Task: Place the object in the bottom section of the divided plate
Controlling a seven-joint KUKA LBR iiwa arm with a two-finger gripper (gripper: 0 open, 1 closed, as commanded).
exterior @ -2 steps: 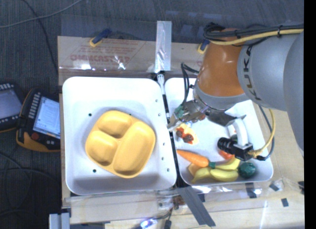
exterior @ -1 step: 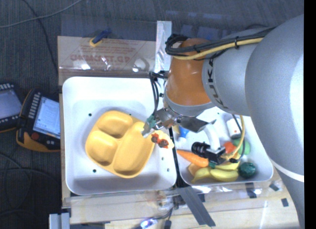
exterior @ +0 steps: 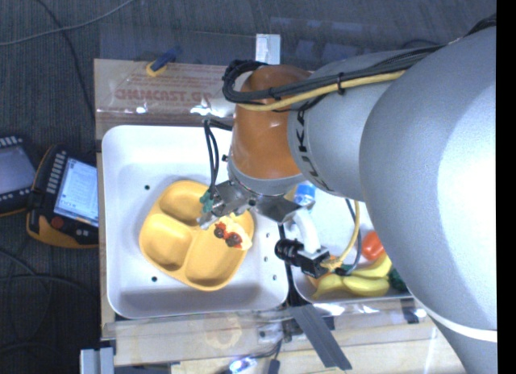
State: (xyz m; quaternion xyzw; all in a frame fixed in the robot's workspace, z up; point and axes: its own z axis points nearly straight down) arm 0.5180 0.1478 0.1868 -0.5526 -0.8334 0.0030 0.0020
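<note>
The two-finger gripper (exterior: 228, 221) hangs low over the yellow three-section plastic plate (exterior: 189, 239), presumably to release; a small reddish object (exterior: 231, 237) lies beneath; whether it's pinched, I cannot tell.

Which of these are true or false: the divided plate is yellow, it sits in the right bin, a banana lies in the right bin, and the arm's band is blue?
1. The divided plate is yellow. True.
2. The plate sits in the right bin. False: it lies in the left bin.
3. A banana lies in the right bin. True.
4. The band above the wrist is blue. False: the band is orange.
</note>
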